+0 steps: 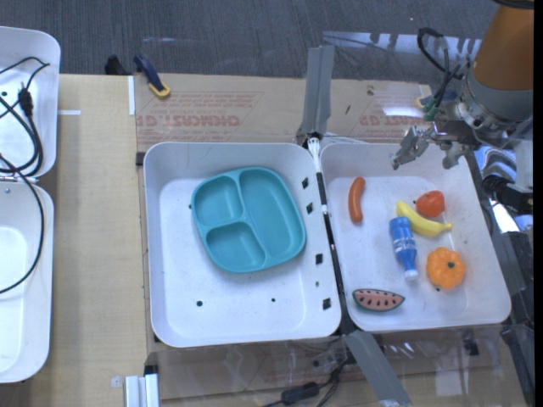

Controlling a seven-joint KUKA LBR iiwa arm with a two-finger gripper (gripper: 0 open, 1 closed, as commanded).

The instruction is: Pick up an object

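The gripper (431,147) hung over the far edge of the right bin (496,265), a cluster of dull metal parts under the arm's (507,36) orange band and grey wrist. Its two fingers (411,148) stood spread apart, with nothing between them, and it was clear of every object below.

Down in that shallow white plastic bin, the pieces lay scattered. A slim red-orange sausage (356,199), rounded at both ends, lay lengthwise near the bin's left wall. Towards the right, a smooth red tomato (431,202) sat touching the upper end of a curved yellow banana (422,220). Just beside the banana's lower end lay a small blue bottle (404,245) with a pale cap, tilted along the bin floor. To its right sat a plump orange pumpkin (445,269), ribbed and glossy. Near the front rim was a watermelon slice (378,299), a flat wedge with a red face, dark seeds and a green rind.

Over in the left bin (165,253), also white and shallow with rounded corners, a teal plate (248,219) lay a little askew, matte, divided into three compartments by raised ridges.

Both bins sat on a pale wooden bench (93,185), with brown printed cardboard (221,108) behind them. Black cables (21,125) looped across white trays (25,58) at the far left.
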